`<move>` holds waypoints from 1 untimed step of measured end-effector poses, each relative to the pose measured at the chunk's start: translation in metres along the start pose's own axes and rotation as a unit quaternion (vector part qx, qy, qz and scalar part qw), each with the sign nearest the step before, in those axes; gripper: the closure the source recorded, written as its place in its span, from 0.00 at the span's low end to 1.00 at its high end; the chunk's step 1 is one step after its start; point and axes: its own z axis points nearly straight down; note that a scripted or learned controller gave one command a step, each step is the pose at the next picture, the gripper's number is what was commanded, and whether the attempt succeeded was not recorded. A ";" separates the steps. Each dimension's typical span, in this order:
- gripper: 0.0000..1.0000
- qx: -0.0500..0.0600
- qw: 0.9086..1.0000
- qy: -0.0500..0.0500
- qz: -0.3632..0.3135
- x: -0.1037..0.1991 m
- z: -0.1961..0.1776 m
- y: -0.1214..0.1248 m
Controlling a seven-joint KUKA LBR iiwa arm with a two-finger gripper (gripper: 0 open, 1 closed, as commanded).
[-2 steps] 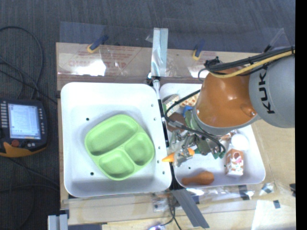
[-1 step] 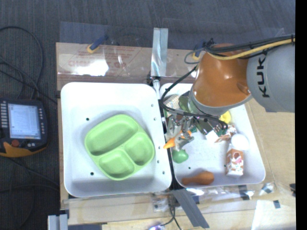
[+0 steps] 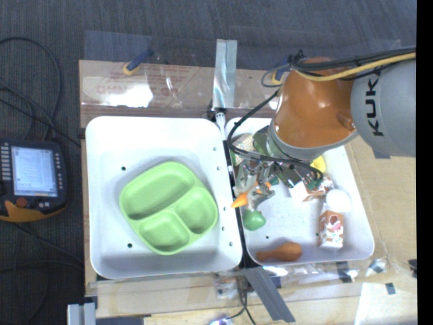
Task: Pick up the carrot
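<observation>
The carrot (image 3: 240, 200) shows as a small orange wedge at the left edge of the right bin (image 3: 358, 249), against the wall between the two bins. My gripper (image 3: 259, 187) hangs under the orange wrist band, directly right of and partly over the carrot. The gripper's metal parts and cables hide the carrot's right end, so contact between them is unclear. Only the carrot's pointed left tip is visible.
A round green item (image 3: 254, 220) lies just below the carrot. An orange-brown lump (image 3: 279, 252), a small carton (image 3: 330, 229), a white ball (image 3: 337, 199) and a yellow item (image 3: 318, 162) share the right bin. The left bin (image 3: 108, 141) holds a green divided plate (image 3: 169, 207).
</observation>
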 end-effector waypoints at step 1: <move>1.00 0.000 1.000 -0.001 0.001 -0.001 -0.009 0.000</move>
